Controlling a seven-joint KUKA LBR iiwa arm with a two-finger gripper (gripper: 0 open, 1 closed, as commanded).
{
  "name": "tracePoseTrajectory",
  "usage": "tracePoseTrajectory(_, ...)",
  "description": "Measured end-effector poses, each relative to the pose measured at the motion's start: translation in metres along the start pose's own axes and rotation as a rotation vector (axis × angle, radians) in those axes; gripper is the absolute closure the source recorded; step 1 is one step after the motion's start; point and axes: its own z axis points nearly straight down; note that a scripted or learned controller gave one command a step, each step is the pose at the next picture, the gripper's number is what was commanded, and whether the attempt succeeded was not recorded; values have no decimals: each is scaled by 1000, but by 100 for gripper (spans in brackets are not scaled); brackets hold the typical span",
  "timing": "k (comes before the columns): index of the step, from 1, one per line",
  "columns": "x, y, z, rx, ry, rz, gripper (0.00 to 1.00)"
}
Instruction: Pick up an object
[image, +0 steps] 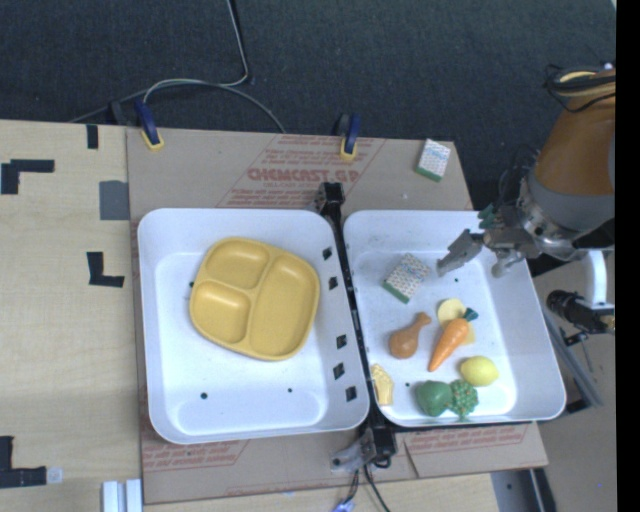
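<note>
The right bin (520, 300) holds several toy foods. A green and white block (407, 277) lies near its middle. An orange-brown drumstick (408, 337) and a carrot (451, 340) lie below it, with a small yellow slice (450, 309) between them. A lemon (479, 371), a green vegetable (433, 398), broccoli (464, 397) and a corn piece (381, 383) sit along the front. My gripper (480, 258) hovers over the bin's upper right, just right of the block. It is open with nothing between its fingers (457, 252).
A yellow divided plate (254, 297) lies in the left bin (160, 330). A small green and white box (434, 159) rests on the cardboard behind the right bin. Blue and yellow clamps (347, 135) hold the back edge. The arm (575, 170) comes in from the right.
</note>
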Motion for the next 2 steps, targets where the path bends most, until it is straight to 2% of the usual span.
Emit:
tracePoseTrajectory(1,44,20,95,3,0,0,0)
tracePoseTrajectory(2,42,-27,154,-3,0,1,0)
